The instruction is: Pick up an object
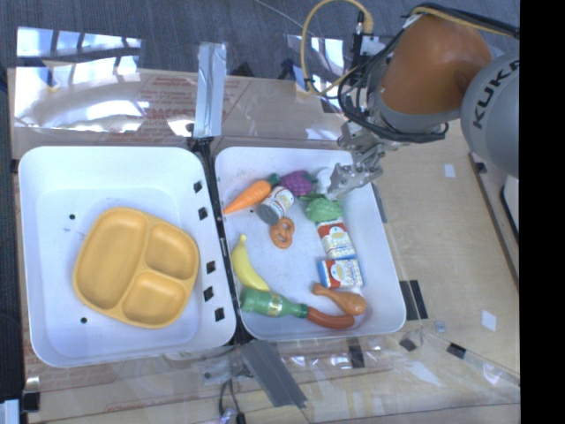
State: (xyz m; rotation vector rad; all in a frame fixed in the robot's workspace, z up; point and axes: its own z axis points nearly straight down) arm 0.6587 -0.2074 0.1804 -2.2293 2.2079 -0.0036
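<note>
My gripper [346, 182] hangs over the back right part of the right bin [388, 263], just above and right of a green leafy toy [321, 208]. Nothing shows between its fingers. Around it in the bin lie a purple grape bunch [298, 183], a small can [276, 205], an orange carrot [248, 196], a pretzel [282, 232], a red and white carton [336, 241], a small blue and white box [341, 274], a yellow banana [246, 268], a green bottle [272, 305], a chicken drumstick [340, 299] and a red sausage [329, 321].
The left bin [44, 237] holds a yellow divided plate [135, 266]. A black clip strip [212, 237] runs along the wall between the bins. Cables [331, 34] loop above the wrist, behind the right bin. Bare bench [441, 237] lies right of the bins.
</note>
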